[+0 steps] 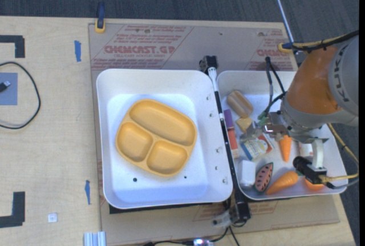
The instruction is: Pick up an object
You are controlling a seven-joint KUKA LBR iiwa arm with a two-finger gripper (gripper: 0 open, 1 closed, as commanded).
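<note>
The gripper [288,139] hung low in the right bin [336,179] over the clutter — its jaw state I could not tell — with the carrot [283,182] and other toys unlifted, so the pick looked undone.

The right bin [342,168] holds a heap of small toys: a tan cylinder [239,103] at the top, an orange carrot [283,181] and a dark spotted piece [263,177] near the bottom rim.
</note>
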